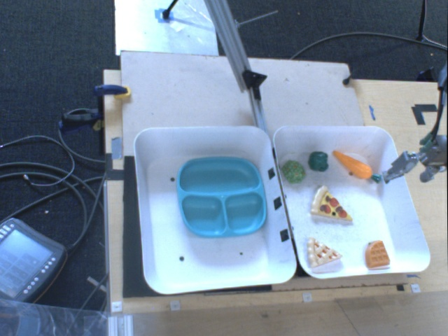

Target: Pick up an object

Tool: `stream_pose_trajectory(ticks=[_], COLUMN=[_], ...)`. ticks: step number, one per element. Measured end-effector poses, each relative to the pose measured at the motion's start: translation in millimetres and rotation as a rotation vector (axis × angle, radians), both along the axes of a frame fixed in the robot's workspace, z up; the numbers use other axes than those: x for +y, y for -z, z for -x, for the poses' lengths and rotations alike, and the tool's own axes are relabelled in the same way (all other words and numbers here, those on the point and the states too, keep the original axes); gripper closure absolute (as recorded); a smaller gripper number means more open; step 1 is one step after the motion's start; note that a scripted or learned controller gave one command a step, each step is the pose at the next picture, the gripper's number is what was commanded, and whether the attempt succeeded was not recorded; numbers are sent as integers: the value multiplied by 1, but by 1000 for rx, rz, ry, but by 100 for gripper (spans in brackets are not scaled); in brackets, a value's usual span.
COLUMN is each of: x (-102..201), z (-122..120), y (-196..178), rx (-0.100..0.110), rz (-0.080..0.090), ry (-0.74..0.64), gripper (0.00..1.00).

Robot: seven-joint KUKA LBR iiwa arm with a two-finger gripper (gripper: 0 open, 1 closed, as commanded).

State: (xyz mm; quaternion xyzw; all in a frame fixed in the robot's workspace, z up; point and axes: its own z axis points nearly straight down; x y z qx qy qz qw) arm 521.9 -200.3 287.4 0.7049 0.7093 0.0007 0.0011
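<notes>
A: Carrot point(352, 164), then. Where does it lie?

B: In the right bin point(406, 208), up at about one o'clock from that bin's middle, orange with its green end pointing toward four o'clock. The gripper point(392, 171) sits just beside that green end, at three o'clock from the carrot, over the bin's right wall.

A: Is the claw open? Holding anything?

B: I cannot tell how it stands; it is small and grey against the rim. Nothing shows held in it, and whether it touches the carrot's tip I cannot say.

A: Count the rest.

B: Two pizza slices point(330, 206), one in the middle and one at six o'clock. One light green broccoli point(293, 171) at ten o'clock, one dark green lump point(318, 161) just beside it, one small orange waffle-like piece point(377, 255) at five o'clock.

A: And the left bin point(157, 257)?

B: One blue divided plate point(222, 195) with three compartments.

A: The surroundings?

B: A pale wooden bench point(210, 89), dark carpet around it, loose cables point(42, 180) at nine o'clock, and a handheld control pendant point(24, 257) at eight o'clock on the floor.
</notes>
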Motion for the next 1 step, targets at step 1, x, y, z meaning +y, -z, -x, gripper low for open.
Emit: stream_pose_trajectory(ticks=[1], x=[0], z=[0], y=[0], rx=[0], rz=[0], ry=[2], gripper=[0])
